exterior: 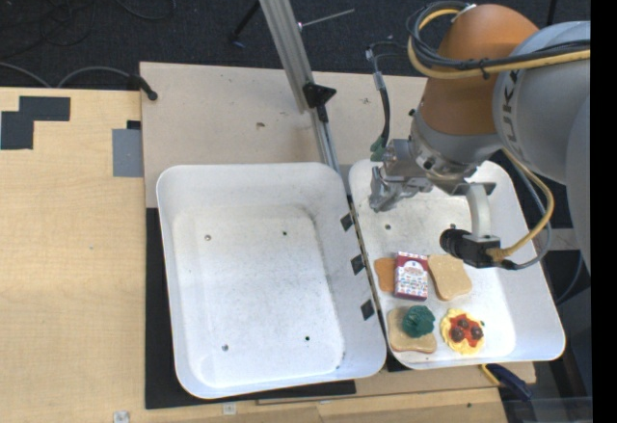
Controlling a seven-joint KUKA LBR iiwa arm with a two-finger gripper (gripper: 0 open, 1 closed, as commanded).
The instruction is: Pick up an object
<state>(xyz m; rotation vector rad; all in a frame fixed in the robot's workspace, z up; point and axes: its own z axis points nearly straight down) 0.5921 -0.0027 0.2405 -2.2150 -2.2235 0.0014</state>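
In the right bin (521, 339), red carton (412, 277), bread slices (449, 277), green toy (418, 320), pizza toy (464, 330), jaws' opening unclear, left bin (183, 195) beside.

Bins: we see matt white plastic, speckled with dark marks, in the left bin (260, 277) and the right bin (521, 315) under the gripper (386, 188).
Bench: pale wood grain (67, 248).
Post behind the gripper: ribbed bare metal (284, 26).
Arm: smooth orange band (477, 55), glossy.
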